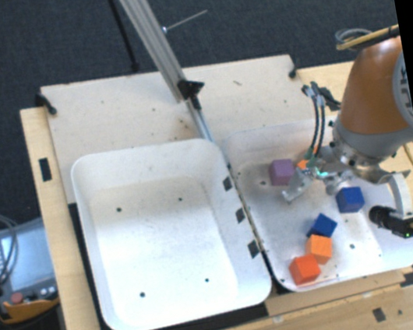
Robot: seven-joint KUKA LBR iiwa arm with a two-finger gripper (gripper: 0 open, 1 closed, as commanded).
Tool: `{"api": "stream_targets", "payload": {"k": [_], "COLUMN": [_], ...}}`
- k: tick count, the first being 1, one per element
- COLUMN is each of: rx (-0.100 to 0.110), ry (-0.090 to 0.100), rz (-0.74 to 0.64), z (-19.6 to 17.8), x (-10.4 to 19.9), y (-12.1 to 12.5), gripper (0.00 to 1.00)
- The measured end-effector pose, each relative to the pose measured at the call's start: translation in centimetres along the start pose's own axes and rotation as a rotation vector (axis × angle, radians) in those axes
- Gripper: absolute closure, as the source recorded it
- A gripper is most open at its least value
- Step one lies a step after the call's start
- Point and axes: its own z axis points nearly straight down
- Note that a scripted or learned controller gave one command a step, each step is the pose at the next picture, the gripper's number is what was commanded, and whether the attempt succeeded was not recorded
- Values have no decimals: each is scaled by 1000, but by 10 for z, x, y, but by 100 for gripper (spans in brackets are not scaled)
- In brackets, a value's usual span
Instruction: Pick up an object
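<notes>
Nearest the camera lies a red-orange cube (305, 268) at the front rim of the right bin (381, 260), well in front of the hand (303, 176); an orange cube (320, 246) sits just behind it, touching or nearly touching a blue cube (323, 225).

Going by position, the likeliest target is the purple cube (280, 172), which rests on the bin floor just to the left of the hand; whether the hand is released, clenched or grasping anything I cannot tell, since its tip is a small blur of grey metal; I see no object in its grasp.

As a judgement, several things could go wrong; the hand seems to stand beside the purple cube rather than over it, so a closing motion may only nudge the cube toward the bin wall or clip one corner and let it slip on the lift; a small orange patch right at the hand may be another object or part of the hand, and if it is an object it could jam the grasp.

A second blue cube (349, 199) lies just in front of the wrist and could be swept aside by the arm (376, 103); cables (316, 121) hang close behind the hand and might snag.

Farther left, the left bin (82, 174) sits on the worktop (117, 105); a slanting metal rail (154, 39) crosses behind the bins, well away from the hand.
</notes>
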Motion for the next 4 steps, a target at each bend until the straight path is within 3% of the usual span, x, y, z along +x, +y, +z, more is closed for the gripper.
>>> {"api": "stream_targets", "payload": {"k": [1,3,4], "rx": [-6,-1,-10], "ry": [-1,-3,-6], "rz": [2,4,4], "z": [-2,87,104], "x": [0,-11,-13], "y": [1,-11,-9], "gripper": [0,0,0]}}
